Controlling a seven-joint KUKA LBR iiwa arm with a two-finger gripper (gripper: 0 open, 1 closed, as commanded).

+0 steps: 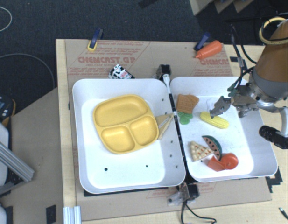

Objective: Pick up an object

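Yellow corn [215, 121] lies mid-bin, clear of the walls, touching the gripper [218, 108], whose opening I cannot tell

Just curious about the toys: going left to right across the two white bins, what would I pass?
Yellow divided plate → green piece → corn cob → red tomato → gripper side of the grey arm.

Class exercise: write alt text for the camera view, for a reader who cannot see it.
A grey robot arm reaches from the right, its gripper just above a yellow corn cob in the right white bin, among other toy foods. The left bin holds a yellow divided plate.
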